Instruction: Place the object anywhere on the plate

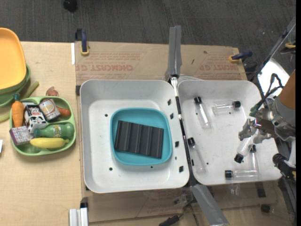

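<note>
Where the gripper point(251, 134) hangs, its jaws close on 1 clear tube point(243, 150).

The arm point(288, 105) is reaching in from the right edge of the camera view, its grey body and orange band partly cut off by the frame. Dark cables are looping over the wrist point(275, 119), which is leaning leftward and down at a slant. The gripper point(249, 136) is hanging low at the arm's left end, its metal fingers point(245, 133) pointing down and to the left. Their tips are blurring into a pale tangle, so their spacing is not readable.
</note>
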`<move>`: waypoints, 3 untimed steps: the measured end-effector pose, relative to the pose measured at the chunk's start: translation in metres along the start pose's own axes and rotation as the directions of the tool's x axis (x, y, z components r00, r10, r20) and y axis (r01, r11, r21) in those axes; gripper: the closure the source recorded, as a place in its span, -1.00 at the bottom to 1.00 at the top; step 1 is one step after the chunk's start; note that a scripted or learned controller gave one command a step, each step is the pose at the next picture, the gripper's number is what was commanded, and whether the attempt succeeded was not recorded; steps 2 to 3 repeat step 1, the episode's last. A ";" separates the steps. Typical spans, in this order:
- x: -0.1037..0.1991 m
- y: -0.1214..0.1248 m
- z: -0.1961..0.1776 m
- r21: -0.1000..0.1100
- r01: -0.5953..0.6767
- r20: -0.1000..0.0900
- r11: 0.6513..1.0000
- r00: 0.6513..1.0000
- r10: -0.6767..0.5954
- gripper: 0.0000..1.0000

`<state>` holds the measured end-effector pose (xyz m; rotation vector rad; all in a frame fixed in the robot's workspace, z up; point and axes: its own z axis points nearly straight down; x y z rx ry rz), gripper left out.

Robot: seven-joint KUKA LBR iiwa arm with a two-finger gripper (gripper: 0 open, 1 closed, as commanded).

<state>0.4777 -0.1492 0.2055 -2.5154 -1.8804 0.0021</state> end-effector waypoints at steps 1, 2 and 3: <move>0.000 0.000 0.000 0.000 0.000 0.000 1.000 1.000 0.000 -1.00; 0.000 0.000 0.000 0.000 0.000 0.000 1.000 1.000 0.000 -1.00; 0.000 0.000 0.000 0.000 0.000 0.000 1.000 1.000 0.000 -1.00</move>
